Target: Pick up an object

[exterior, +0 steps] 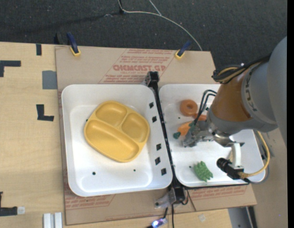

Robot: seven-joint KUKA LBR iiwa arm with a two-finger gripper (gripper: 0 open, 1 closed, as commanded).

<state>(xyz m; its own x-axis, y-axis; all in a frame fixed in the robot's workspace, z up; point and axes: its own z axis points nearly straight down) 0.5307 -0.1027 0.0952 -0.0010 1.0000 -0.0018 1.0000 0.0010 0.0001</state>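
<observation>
In the right-hand shallow white bin [251,177], the grey arm with its orange band [230,103] comes in from the right, and its two-finger gripper [189,137] sits low over the bin floor near the divider; whether the fingers are apart or together cannot be told. Touching or just beside the gripper lies a small orange carrot-like toy with a dark green end [183,128]. An orange ring-shaped doughnut toy [188,107] lies near, further back. A green leafy plastic piece [202,170] rests well apart toward the front. The left white bin [73,141] holds a yellow divided plastic plate [117,130]
</observation>
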